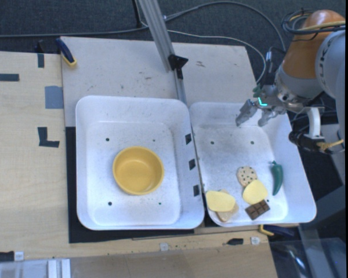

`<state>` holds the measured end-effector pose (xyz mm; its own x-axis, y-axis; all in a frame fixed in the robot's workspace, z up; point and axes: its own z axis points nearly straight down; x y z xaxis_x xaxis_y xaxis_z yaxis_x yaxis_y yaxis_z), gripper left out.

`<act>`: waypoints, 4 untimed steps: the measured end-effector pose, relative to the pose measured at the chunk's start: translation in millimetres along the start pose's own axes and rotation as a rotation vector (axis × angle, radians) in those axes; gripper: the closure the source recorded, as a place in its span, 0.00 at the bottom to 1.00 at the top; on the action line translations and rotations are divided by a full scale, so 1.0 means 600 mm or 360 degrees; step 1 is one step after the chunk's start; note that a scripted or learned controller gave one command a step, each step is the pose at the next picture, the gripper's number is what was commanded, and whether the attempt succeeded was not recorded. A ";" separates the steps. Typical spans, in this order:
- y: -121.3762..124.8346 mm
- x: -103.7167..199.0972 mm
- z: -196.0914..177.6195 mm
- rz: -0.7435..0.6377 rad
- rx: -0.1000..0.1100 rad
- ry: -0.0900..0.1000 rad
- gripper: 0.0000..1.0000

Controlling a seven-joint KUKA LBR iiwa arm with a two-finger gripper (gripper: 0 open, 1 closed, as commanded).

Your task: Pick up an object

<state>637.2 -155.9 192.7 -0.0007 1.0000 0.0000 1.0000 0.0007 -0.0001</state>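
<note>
I've got the tool (254, 116) spread, nothing in it, over the right bin's (296, 172) far end; food's clumped at near edge, so grab may slip/snag two.

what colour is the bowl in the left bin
Yellow. The bowl shows plainly in the camera view, sitting in the left bin.

Yellow bowl (138, 169); green pepper (276, 177); brown chocolate (257, 209); white bins (93, 112).

Two white bins, the left bin (93, 155) and the right bin (296, 184), are carried side by side on the counter (23, 155), edges touching.
</note>
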 end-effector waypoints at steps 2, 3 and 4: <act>-0.002 0.014 0.077 0.0000 0.0006 0.0001 0.00; -0.004 0.015 0.165 0.0000 0.0008 0.0001 0.00; -0.002 0.016 0.144 -0.0001 0.0000 0.0000 1.00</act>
<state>636.3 -146.5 106.5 -0.0016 1.0000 0.0001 1.0000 0.0016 -0.0002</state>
